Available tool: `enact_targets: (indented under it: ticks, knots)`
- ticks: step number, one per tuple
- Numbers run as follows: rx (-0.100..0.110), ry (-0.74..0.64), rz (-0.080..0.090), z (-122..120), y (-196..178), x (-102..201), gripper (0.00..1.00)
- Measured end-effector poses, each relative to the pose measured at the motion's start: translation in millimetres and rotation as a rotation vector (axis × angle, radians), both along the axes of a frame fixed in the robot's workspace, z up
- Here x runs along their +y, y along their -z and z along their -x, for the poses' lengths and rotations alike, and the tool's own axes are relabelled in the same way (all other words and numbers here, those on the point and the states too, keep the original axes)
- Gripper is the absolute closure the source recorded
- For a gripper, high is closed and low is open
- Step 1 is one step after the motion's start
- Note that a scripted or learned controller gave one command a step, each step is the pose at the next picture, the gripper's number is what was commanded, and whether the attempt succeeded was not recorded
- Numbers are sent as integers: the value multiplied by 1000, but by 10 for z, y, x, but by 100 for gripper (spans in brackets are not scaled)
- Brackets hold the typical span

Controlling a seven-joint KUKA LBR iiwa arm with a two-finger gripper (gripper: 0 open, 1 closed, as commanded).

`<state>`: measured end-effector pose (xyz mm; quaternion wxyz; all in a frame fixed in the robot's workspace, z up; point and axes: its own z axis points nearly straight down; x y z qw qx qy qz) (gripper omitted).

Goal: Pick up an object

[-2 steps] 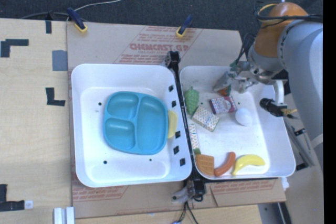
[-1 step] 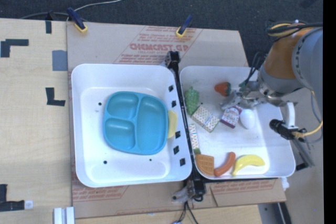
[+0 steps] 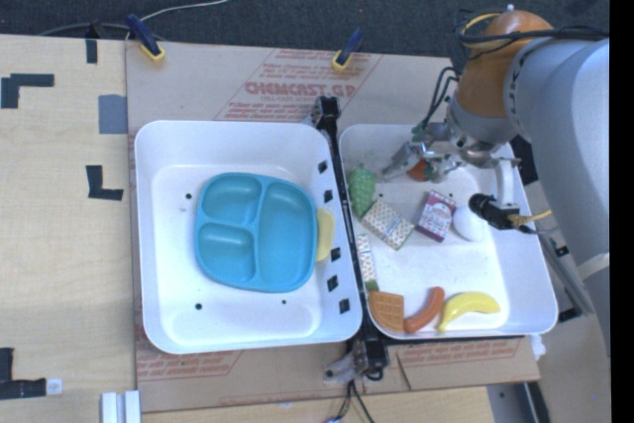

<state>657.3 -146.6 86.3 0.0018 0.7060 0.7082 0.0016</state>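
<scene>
Cardboard sheeting covers the desk under both bins, clipped at the far edge, with dark carpet beyond. Taking the right bin as landmark: the grey arm leans over its far right corner, and the gripper hangs low over the bin's far end, just above a small red-and-dark thing I cannot identify. Whether the fingers are spread or closed, or have anything between them, I cannot tell; metal and clutter blur together there.

Risks, as I judge them: that far end is crowded, so a descent could catch the bin wall or nudge the green piece instead of seating on one object. A grasp on a flat packet could slip, and the cable near the white object could snag.

Left of the landmark, the left bin holds a blue divided plate, with a yellow object tucked at the plate's right edge. Inside the right bin lie candidates for picking: a banana near the front edge, a sausage beside it, a waffle-like piece at the front left corner, a patterned packet and a purple box mid-bin.
</scene>
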Motion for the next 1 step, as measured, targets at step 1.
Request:
enact_targets:
  ticks: [1]
  knots:
    - [3,2,2,-113,-529,-514,0]
